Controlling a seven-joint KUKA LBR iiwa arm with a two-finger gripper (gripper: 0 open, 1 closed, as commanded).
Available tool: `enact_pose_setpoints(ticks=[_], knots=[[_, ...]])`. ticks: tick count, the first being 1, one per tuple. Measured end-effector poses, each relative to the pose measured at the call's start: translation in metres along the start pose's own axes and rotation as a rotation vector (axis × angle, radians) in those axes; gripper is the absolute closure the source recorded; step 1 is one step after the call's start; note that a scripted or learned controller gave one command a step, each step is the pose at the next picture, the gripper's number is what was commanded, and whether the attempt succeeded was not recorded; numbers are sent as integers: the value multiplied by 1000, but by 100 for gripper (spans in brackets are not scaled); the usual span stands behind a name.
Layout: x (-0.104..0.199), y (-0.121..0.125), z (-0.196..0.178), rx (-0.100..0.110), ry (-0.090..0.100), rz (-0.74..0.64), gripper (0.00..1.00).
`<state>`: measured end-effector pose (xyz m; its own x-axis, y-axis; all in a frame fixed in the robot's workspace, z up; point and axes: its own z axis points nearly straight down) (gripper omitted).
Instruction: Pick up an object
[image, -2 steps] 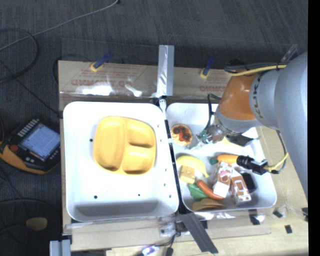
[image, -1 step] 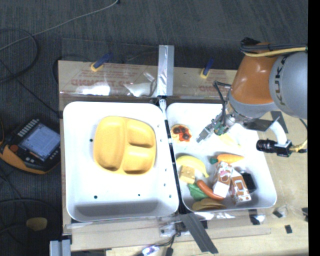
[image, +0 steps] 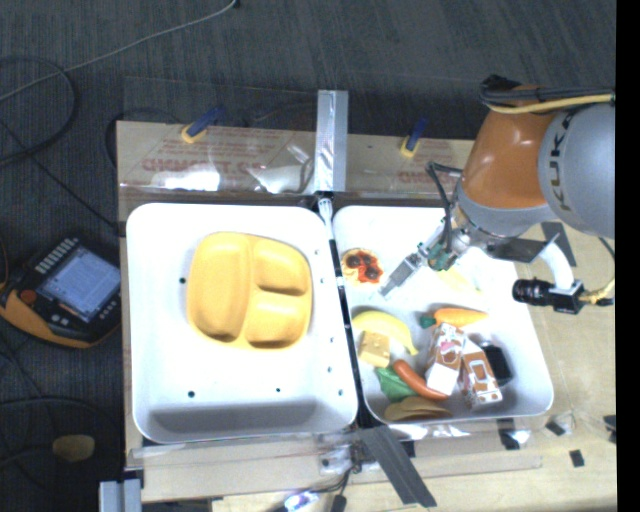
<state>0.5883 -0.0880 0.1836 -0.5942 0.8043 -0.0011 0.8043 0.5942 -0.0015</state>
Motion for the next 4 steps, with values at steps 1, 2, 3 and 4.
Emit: enact_pose_setpoints(ticks=[1, 2, 3, 4], knots=[[-3, -18, 89, -3, 0, 44, 0], [8, 13, 0, -3, 1, -52, 0], [-28, 18, 87, 1, 1, 255, 0], [-58, 57, 95, -3, -1, 277, 0]])
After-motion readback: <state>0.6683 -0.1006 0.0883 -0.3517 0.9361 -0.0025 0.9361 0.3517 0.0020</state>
